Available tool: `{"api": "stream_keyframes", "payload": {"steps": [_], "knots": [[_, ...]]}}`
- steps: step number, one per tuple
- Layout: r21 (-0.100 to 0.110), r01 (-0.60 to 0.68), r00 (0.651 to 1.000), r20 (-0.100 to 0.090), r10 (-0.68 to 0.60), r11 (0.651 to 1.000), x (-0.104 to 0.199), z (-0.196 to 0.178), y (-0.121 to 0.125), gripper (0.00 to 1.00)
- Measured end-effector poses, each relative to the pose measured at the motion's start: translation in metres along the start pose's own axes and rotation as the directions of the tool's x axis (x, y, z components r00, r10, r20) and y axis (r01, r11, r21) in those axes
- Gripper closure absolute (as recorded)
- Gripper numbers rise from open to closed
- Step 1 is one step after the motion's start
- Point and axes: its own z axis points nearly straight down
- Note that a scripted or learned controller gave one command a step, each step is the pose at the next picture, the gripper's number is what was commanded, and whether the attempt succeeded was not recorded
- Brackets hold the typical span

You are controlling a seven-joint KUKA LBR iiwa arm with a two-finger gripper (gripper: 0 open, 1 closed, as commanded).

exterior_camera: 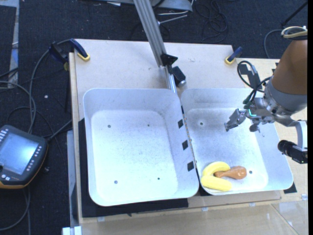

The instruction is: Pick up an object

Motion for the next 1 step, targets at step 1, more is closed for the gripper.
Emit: {"api": "stream_keyframes", "payload": {"steps": [1], "knots": [[0.000,0.000,1.000,0.000,0.000,1.000,0.0000,0.0000,0.0000,0.00]]}}
